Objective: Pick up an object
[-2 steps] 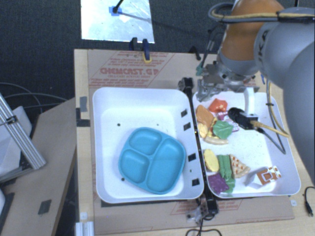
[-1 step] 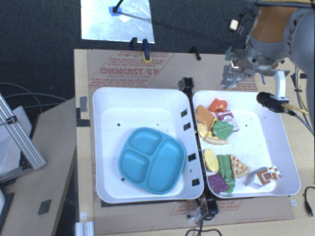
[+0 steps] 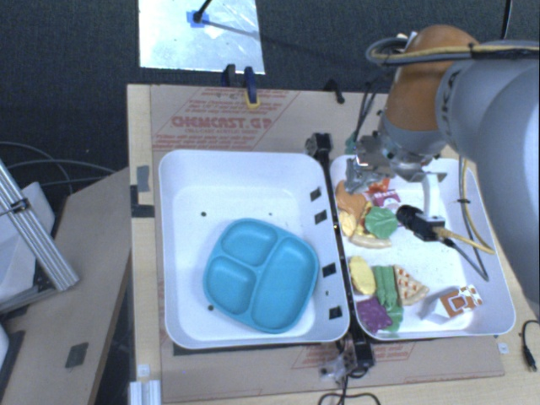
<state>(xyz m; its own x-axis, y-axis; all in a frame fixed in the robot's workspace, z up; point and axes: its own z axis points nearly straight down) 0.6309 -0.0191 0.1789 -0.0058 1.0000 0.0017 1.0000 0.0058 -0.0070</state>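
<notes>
Cardboard-topped bench (image 3: 219,116), two white bins: I watch my gripper (image 3: 364,175) hover over the orange toy bread (image 3: 351,201) at the right bin's (image 3: 498,310) far-left corner; grip state unclear. Next, I judge, descend and close.

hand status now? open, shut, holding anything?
Hand: cannot be told. It sits low over the toy food at the far end of the right bin; nothing is visibly in it.
</notes>
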